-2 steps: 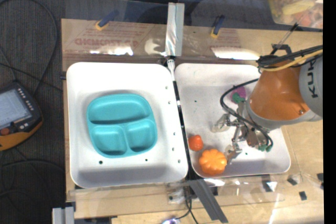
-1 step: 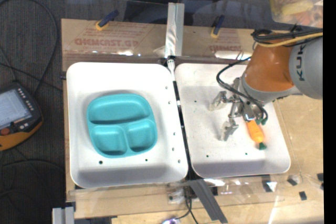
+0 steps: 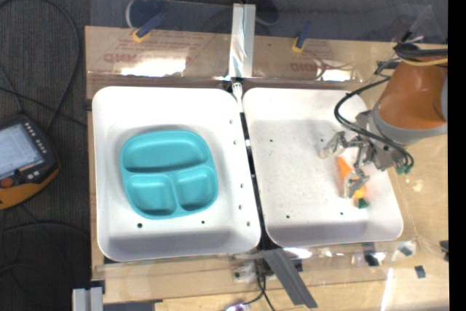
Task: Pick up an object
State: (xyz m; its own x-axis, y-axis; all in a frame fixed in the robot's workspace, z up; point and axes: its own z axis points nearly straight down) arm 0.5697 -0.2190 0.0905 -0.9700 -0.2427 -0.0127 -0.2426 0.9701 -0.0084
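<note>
Orange and small, with a green tuft at its lower end: a toy carrot (image 3: pixel 347 175), to all appearance, lying on the floor of the right-hand white bin (image 3: pixel 291 178) toward its right wall, long axis running roughly up and down the picture. Directly over it, the pincer (image 3: pixel 357 156) of the grey arm (image 3: pixel 411 102), reaching in from the right, metal parts crowding the carrot's upper half. Cannot tell how far apart the tips stand, nor whether anything is caught between them; overlap with the carrot alone proves no hold. Probably light and stiff, moulded plastic by the look, so little squeeze needed; probably smooth and tapered too, hence liable to squirt out toward the thin end under a careless pinch. Best taken across the thick orange middle, tips on either long side, clear of the green top and clear of the bin wall just beside it. Resting in the left-hand bin (image 3: pixel 109 156), a teal divided tray (image 3: pixel 169 172) with three compartments, well apart from the work. Beneath both bins, a brown table (image 3: pixel 182 51), and off to the left, on the dark carpet, a handheld control pendant (image 3: pixel 22 156).
</note>
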